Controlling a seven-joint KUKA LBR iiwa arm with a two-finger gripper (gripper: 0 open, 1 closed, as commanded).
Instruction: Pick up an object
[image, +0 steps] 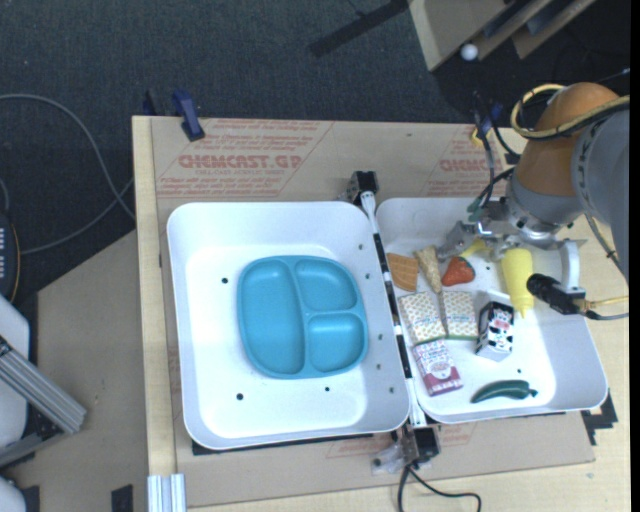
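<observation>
My gripper (468, 236) hangs low over the back of the right bin (572, 372), under the grey wrist with its orange band (560, 110). Just in front of it lie a red strawberry-like toy (459, 270) and a tan stick (430, 268). A yellow bottle (518, 276) lies to its right, partly under the wrist. Further forward are an orange-brown bread piece (403, 270), two cracker squares (423, 316), a black-and-white carton (495, 332), a red packet (437, 366) and a green pepper (503, 391). Nothing is seen held.
The left bin (200, 400) holds a blue divided plate (302, 315) at its middle. A black clamp strip (385, 290) runs between the bins. The bench's cardboard top (250, 160) lies behind them, with a cable (600, 305) trailing off the wrist to the right.
</observation>
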